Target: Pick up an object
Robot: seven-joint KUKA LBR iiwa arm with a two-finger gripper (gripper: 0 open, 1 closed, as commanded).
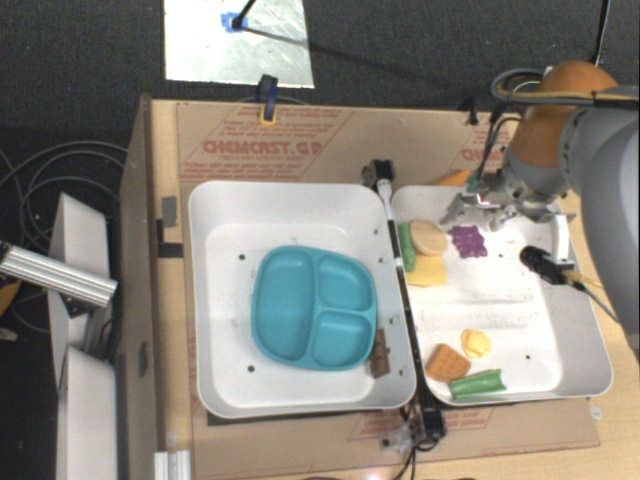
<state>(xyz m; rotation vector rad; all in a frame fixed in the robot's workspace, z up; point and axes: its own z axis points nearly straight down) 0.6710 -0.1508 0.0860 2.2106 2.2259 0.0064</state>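
Observation:
My gripper hangs over the far part of the right bin, just above and behind a purple bunch of grapes. Left of the grapes lie a tan round piece, a yellow slab and a green stick along the bin's left wall. Near the front of this bin are a small yellow lump, an orange wedge and a green pod. Nothing shows in the gripper's grasp.
The left bin holds a blue divided plate and a small brown piece at its front right corner. The grey arm covers the right bin's far right corner. A black part sticks out below the wrist.

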